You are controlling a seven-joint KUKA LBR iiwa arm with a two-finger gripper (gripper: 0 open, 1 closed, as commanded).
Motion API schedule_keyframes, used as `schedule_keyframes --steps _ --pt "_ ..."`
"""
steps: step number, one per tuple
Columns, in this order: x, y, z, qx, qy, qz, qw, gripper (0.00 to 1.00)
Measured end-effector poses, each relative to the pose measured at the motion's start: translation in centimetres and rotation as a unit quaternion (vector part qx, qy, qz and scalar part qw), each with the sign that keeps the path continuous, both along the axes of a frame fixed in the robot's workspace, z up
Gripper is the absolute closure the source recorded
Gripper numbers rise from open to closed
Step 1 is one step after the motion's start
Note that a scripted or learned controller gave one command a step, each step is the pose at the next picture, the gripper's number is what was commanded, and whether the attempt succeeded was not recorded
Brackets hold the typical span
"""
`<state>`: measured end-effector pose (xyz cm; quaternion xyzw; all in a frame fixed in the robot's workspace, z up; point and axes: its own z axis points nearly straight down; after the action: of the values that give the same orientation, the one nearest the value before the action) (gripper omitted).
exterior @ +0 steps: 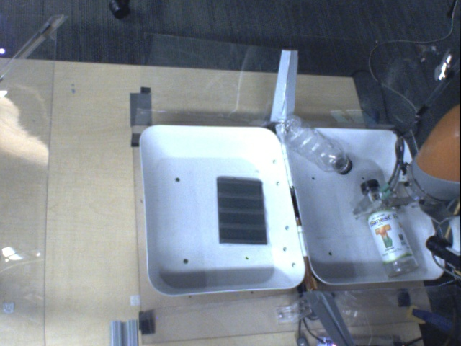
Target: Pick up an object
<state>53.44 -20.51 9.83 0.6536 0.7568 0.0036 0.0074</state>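
In the right bin [331, 262] a small bottle with a white, green and orange label [390, 238] lies on its side near the right wall, its black cap [369, 187] pointing to the back. A clear plastic bottle [312, 145] with a dark cap lies slanted in that bin's back left corner. A dark grey ribbed rectangular pad [241, 210] lies flat in the middle of the left bin [166, 193]. My gripper [391, 193] hangs low over the right bin, right above the labelled bottle's neck, under the orange band [439, 153].
A grey upright post [284, 85] stands behind the seam between the bins. Cables [396, 71] loop at the back right, and more cables and clamps sit along the bench's front edge [324, 319]. A clear sheet covers the bench on the left.
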Motion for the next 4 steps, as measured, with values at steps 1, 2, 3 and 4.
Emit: schedule_keyframes --steps 1,2,3,4 --pt "5.5 0.0 -0.8 -0.0002 0.001 0.042 0.9991 0.0" --pt "4.8 0.0 -0.8 -0.0011 0.001 0.087 0.9962 0.0" --pt "6.7 0.1 -0.8 -0.0006 0.003 0.155 0.9878 0.0" --pt "6.7 0.1 -0.8 -0.0005 0.003 0.155 0.9878 0.0"
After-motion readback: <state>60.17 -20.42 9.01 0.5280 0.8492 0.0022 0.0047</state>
